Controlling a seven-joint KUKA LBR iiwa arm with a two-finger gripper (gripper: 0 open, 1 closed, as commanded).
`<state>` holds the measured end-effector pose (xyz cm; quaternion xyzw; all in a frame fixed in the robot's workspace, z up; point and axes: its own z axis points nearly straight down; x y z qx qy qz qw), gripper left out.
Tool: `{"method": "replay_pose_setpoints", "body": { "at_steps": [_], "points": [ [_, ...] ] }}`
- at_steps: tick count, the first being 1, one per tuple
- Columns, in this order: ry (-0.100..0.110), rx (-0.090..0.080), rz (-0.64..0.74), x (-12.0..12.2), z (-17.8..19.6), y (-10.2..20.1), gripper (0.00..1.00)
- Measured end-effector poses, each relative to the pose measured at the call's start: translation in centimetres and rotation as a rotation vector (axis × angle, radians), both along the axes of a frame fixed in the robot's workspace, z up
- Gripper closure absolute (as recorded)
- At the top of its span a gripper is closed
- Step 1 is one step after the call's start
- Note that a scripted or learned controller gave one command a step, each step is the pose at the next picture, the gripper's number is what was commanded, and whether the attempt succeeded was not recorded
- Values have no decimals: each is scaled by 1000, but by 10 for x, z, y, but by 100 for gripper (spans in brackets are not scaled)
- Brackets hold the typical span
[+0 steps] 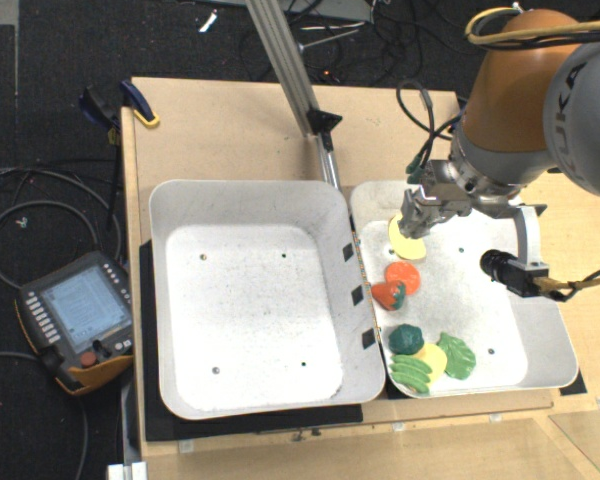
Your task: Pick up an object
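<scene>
Two bins: shallow white trays set side by side on the tan wooden bench (230, 133), the left bin (180, 208) and the right bin (510, 368) meeting along their inner rims.
Arm: grey arm with an orange band (520, 78), reaching in from the right above the far part of the right bin.
Gripper: the gripper (417, 223) is low over the far left corner of the right bin, its tip at the upper edge of the pale piece; whether it is open or closed cannot be told, and nothing can be seen held in it.
Nearest object: pale yellow flat rounded piece (406, 243) on the right bin's floor, partly hidden under the gripper.
Next object: orange-and-red rounded toy (395, 284), just nearer the camera than the pale yellow piece, close to the bin's left wall.
Near-corner cluster: dark green knobbly ball (406, 338), small yellow lump (435, 356), light green leafy piece (460, 356) and bright green ridged pod (412, 373), all bunched and touching by the right bin's near left corner.
Bench extras: silver metal rail (280, 48) slanting down to the gap between the bins; blue-and-yellow clamp (135, 103) at the far left corner.
Floor: grey handheld control pendant (75, 313) with a screen, left of the bench.
</scene>
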<state>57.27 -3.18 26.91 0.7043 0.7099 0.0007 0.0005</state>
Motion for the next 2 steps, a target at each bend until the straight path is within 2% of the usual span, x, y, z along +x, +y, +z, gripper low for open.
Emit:
{"method": "replay_pose_setpoints", "body": {
  "at_steps": [2],
  "points": [
    [4,1,0,19,-39,107,100]
  ]
}}
